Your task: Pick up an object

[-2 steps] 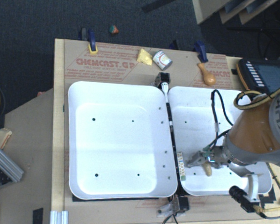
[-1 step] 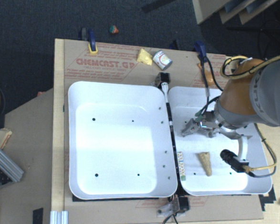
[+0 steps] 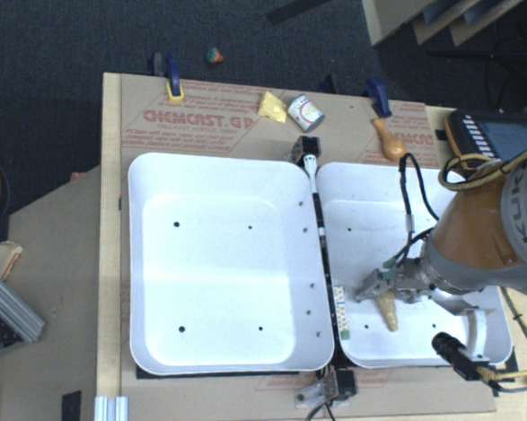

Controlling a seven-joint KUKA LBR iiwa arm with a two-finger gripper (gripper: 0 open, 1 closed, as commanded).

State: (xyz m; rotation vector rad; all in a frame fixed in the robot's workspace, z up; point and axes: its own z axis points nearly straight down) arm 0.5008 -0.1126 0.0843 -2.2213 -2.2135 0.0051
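Observation:
My gripper [image 3: 372, 291] is low in the right bin [image 3: 363, 203], near that bin's front middle, with the arm coming in from the right. A tan, cone-shaped object [image 3: 388, 313] lies on the bin floor just right of and below the gripper tip, its upper end tucked under the gripper body. A small green piece [image 3: 388, 271] shows right at the gripper's upper side. Whether the tan object is touched or merely beside the gripper is hidden. The left bin [image 3: 153, 242] shows a bare white floor.
Behind the bins on the bench lie a yellow scrap [image 3: 272, 107], a small white and grey can [image 3: 304, 113] and an orange wooden piece [image 3: 390, 142]. Blue clamps [image 3: 173, 77] hold the back edge. A pendant [image 3: 493, 140] rests at the back right.

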